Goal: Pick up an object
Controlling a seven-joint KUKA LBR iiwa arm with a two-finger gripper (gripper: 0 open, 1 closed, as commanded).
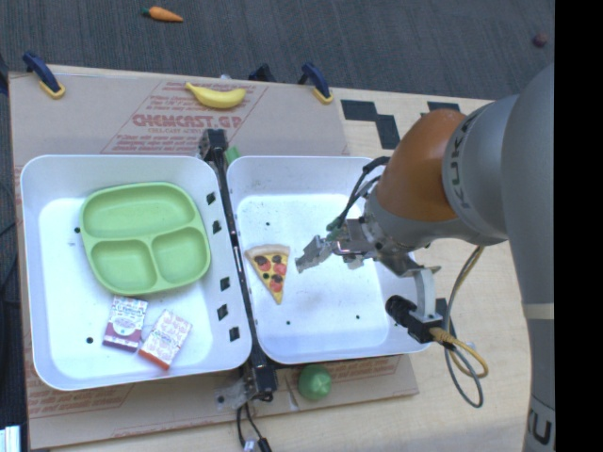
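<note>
Flat toy pizza slice with red toppings (270, 270): lying in right white bin (311, 345), left portion, near centre divider, point toward front edge. Claw (312, 253): just right of slice, apart from it, low over bin floor; finger spacing cannot tell. Bare floor right and front of slice. Left white bin (47, 281): green compartment tray (144, 234), two small packets (147, 332). Green ball (315, 381) on tabletop, front of bins.

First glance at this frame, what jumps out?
The grey arm with its orange band fills the right side, its gripper hovering over the right bin just right of a toy pizza slice. In the left bin, a green divided plate sits above two small packets. Strays lie outside: a banana behind the bins, a green ball in front.
</note>
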